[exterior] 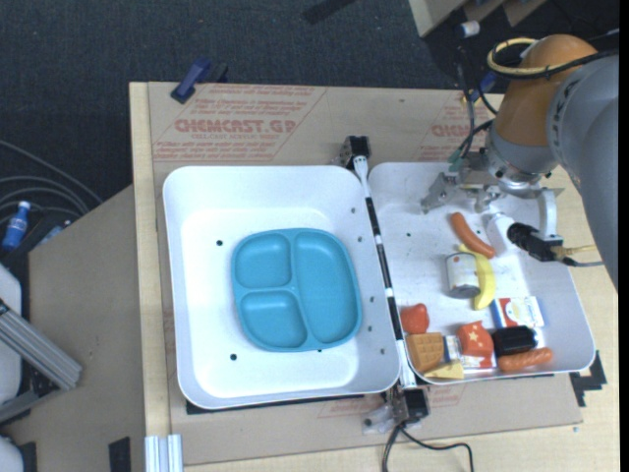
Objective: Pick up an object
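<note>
Right bin [418,180], objects gathered toward five o'clock: an orange sausage [471,234] lies just above a yellow banana [483,278] and a grey tin [459,273]; lower down sit a red pepper [416,318], a cracker [426,350], a red-and-white carton [518,313], a black block [514,340] and a second sausage [525,361]. The hand [470,187] hovers at the bin's twelve o'clock, just above the upper sausage — whether it is released or clenched cannot be told, and nothing is seen between its fingers. At nine o'clock, the left bin [197,214] holds a blue divided plate [295,289]. Both bins rest on the bench [246,116].
</note>
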Action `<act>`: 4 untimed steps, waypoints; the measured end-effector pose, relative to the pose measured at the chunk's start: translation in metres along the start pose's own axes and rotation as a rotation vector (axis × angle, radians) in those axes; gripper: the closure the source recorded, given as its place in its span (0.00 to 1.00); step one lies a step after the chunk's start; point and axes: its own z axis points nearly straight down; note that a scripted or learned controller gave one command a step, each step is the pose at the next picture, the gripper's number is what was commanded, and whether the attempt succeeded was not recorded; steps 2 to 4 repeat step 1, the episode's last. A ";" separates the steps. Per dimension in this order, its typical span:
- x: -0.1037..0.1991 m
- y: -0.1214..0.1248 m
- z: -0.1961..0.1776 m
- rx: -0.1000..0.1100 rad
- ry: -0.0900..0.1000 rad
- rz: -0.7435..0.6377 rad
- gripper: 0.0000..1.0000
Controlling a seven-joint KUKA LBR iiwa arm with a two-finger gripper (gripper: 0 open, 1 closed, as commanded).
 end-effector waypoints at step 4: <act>-0.005 0.000 0.000 0.000 0.000 0.000 0.00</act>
